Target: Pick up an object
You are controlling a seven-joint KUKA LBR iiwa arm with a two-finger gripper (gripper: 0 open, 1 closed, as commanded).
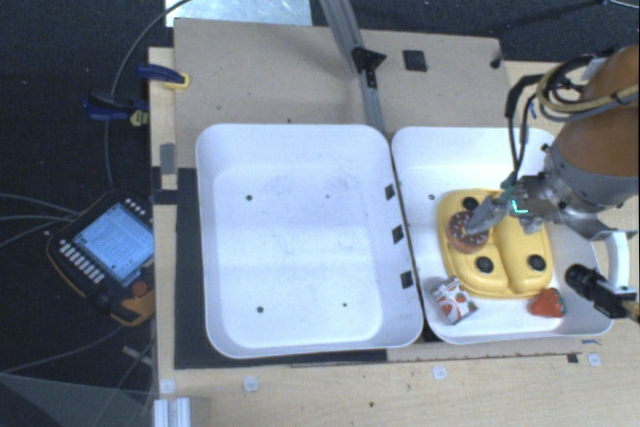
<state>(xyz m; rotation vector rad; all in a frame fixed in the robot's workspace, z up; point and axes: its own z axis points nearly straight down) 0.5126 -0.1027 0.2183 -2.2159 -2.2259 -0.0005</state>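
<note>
Rightward, bin with yellow tray, carton, red piece; gripper grip unclear.

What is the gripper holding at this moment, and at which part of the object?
It cannot be told. The gripper is down over the yellow tray at the brown round object in the right bin, but no grasp is visible.

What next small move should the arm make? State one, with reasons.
Probably a short straight descent, then close. The end effector hovers over the brown round object on the yellow tray in the right bin, and nothing shows between its fingers yet; whether it already touches the object I cannot tell.
</note>
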